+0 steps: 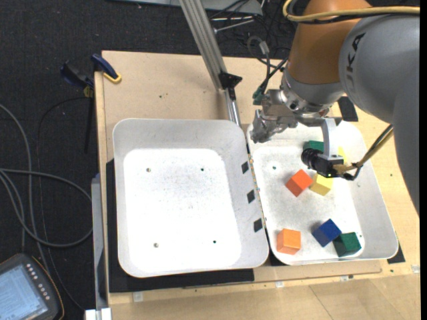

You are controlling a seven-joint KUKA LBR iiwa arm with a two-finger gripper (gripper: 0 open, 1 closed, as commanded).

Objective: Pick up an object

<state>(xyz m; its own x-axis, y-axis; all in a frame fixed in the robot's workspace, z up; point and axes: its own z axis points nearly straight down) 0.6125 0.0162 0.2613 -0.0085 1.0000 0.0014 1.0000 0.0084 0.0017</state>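
The right bin holds several small blocks. An orange block and a yellow block lie side by side near its middle. Along the front sit an orange cube, a blue cube and a green cube. Another green block is partly hidden under the arm. My gripper hangs over the bin's far left corner, apart from all the blocks, and I see no block in it.
The left bin sits beside the right one, their rims meeting at black clips. A slanted metal pole rises behind the bins. Blue clamps lie at the bench's far left corner.
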